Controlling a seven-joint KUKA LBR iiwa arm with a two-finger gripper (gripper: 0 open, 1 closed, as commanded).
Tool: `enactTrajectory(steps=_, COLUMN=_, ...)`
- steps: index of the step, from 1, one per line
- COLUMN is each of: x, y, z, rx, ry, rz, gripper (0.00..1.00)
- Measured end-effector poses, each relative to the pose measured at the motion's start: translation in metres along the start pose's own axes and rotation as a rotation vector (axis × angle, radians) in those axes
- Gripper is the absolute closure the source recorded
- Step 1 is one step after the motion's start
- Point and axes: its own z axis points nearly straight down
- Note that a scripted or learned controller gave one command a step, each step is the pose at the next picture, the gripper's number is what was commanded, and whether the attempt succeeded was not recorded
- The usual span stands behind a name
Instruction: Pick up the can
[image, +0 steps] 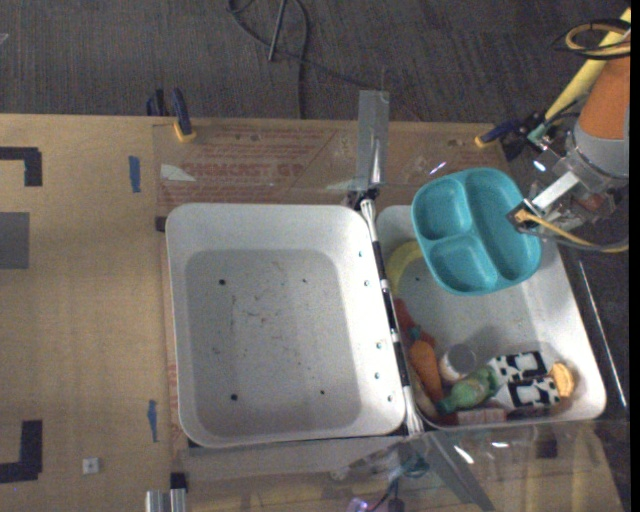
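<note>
Gripping the blue plate rim, tool sits far above small, stiff, slippery can; best grabbed around its sides.

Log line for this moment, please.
end effector: gripping teal tray rim, raised over right bin | can: in bin, untouched

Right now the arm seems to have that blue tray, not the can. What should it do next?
Probably set the blue tray down and release it: the gripper pinches its rim, lifted tilted over the right bin, while the can stands untouched near the bin's front among the toys.
</note>
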Motion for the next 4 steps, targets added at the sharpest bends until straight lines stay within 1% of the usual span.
enactTrajectory(steps=1, x=0.003, y=0.002, z=-0.005, rx=-0.012, ry=0.011, rz=0.000, gripper=0.00)
enactTrajectory(steps=2, x=-0.018, y=0.001, z=0.068, rx=-0.010, ry=0.018, rz=0.048, gripper=0.00)
enactTrajectory(steps=3, x=-0.018, y=-0.004, z=0.086, rx=-0.025, ry=0.044, rz=0.093, gripper=0.00)
enactTrajectory(steps=4, x=-0.020, y=-0.004, z=0.080, rx=-0.031, ry=0.037, rz=0.088, gripper=1.00)
